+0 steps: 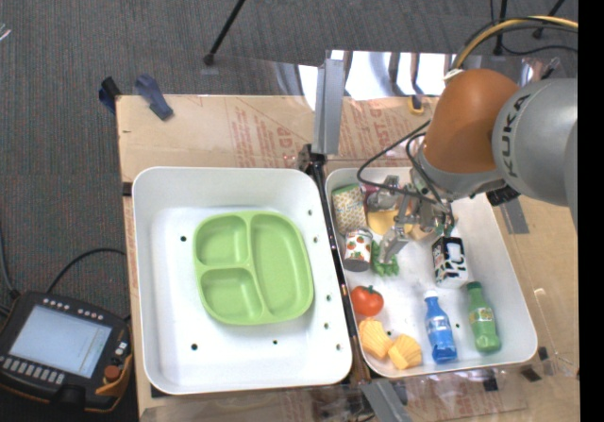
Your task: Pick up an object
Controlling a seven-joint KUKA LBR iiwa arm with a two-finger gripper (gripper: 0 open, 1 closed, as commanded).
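From the camera above the bench you are looking down on two white bins side by side. The left bin holds a light green divided plate, lying flat near its middle with three compartments facing up.

The right bin carries the small things you could pick. Along its left wall you see a patterned packet, below it a small can with fruit pictures, then a red tomato, and at the near end two yellow corn-like pieces just beside each other. Toward the near right stand out a blue bottle and a green bottle, lying side by side. A black-and-white cow-patterned carton sits just above them.

The arm reaches in from the right, its orange band over the far part of that bin. The gripper points down into the bin's upper middle, directly over a green leafy toy and close beside the fruit can. You cannot tell from here whether it is spread or closed, nor whether it touches the green toy.
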